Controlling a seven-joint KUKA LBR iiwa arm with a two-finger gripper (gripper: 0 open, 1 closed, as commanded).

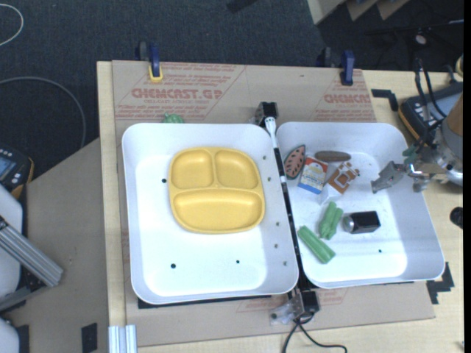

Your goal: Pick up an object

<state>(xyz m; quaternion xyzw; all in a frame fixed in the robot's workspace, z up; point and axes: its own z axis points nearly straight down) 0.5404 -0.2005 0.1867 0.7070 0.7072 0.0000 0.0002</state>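
Observation:
The right bin [412,263] holds several small objects. A red-brown seed-speckled piece [294,162] lies by the left wall, with a small white, orange and blue carton [313,175] beside it. Behind them are a flat brown oval [333,155] and a brown and white packet [344,176]. Two green pieces [330,220] [316,244] lie toward the front, next to a black box [363,221]. My gripper [399,182] hangs over the bin's right side, above and right of the black box. It is open with nothing between its fingers.
A yellow divided plate [216,190] sits in the left bin [213,271]. A black cable and clip [268,113] run along the seam between the bins. Blue clamps [154,57] [346,66] hold the cardboard at the back edge.

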